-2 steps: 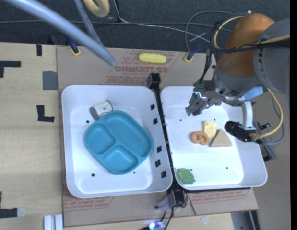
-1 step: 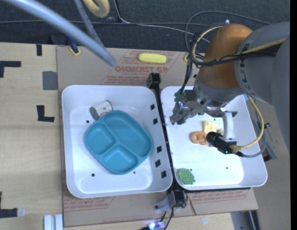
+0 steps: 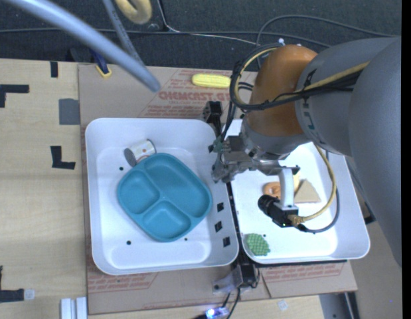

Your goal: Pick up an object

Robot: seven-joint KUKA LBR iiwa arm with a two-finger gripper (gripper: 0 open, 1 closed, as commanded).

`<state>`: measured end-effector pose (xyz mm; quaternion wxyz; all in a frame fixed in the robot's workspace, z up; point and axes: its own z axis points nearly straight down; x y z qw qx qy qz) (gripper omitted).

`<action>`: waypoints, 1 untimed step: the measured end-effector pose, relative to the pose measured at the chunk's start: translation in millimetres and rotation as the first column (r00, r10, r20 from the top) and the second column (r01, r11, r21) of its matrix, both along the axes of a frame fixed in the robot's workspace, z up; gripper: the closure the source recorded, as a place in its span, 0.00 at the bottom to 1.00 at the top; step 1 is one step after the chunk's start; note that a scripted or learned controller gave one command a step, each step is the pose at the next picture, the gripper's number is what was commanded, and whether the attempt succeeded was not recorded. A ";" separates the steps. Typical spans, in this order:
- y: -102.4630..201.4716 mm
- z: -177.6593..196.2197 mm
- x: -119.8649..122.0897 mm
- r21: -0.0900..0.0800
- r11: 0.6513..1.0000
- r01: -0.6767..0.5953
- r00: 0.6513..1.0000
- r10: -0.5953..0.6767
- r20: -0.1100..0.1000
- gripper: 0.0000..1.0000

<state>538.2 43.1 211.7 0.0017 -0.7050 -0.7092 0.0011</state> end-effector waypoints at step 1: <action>54.4 12.6 -11.0 0.000 1.000 -0.002 1.000 0.002 0.003 1.00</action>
